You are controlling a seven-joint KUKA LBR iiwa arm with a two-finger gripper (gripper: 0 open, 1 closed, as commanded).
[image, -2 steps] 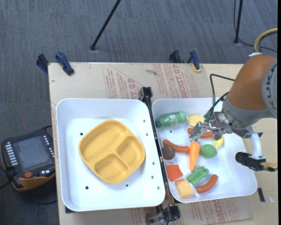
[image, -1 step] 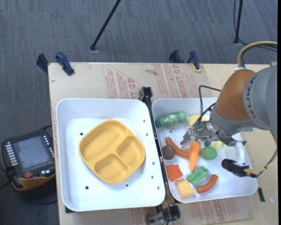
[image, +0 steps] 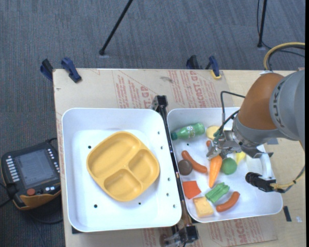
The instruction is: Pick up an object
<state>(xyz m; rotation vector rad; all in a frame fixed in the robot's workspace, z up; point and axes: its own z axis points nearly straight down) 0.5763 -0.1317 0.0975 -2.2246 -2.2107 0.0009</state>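
My claw [image: 217, 150] is hanging low in the right bin [image: 270, 202] just over the top of the toy carrot [image: 215, 171] — whether its fingers are apart or together I cannot tell — while the yellow divided plate [image: 123, 165] is sitting in the left bin [image: 74, 189].

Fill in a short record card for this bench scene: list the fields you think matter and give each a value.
Left bin: holds a yellow divided plate
Right bin: holds toy food
Green bottle: lying on its side near the far wall
Carrot: mid-bin, just below the gripper
Gripper: low over the right bin's middle
Near wall: cheese wedge, sausage
Left of bench: handheld controller
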